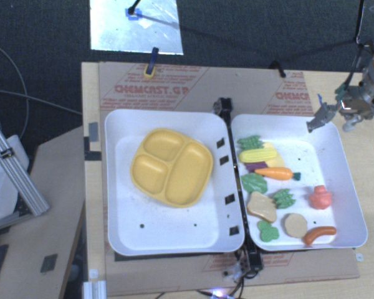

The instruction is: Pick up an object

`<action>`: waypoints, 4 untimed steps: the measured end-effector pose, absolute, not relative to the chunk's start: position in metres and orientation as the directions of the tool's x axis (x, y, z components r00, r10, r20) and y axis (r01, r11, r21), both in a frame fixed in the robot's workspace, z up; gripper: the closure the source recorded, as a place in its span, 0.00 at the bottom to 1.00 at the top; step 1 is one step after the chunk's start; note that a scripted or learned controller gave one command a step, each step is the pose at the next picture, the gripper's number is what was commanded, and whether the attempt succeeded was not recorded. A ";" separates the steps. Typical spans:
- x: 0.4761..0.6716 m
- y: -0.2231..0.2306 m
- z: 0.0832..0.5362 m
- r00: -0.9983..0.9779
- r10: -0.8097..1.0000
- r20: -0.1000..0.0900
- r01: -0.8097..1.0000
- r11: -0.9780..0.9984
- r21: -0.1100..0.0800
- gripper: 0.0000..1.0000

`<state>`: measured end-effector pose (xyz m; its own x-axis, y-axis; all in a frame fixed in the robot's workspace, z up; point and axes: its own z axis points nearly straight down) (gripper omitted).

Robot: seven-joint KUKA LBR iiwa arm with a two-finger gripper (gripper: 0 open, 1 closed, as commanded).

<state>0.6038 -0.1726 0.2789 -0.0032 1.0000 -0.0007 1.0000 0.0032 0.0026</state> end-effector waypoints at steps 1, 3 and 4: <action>0.671 -0.128 0.207 -0.010 1.000 0.002 1.000 0.010 0.001 0.00; 0.638 -0.125 0.163 -0.007 1.000 -0.001 1.000 0.007 0.008 0.00; 0.670 -0.095 0.120 -0.008 1.000 0.000 1.000 0.008 0.004 0.00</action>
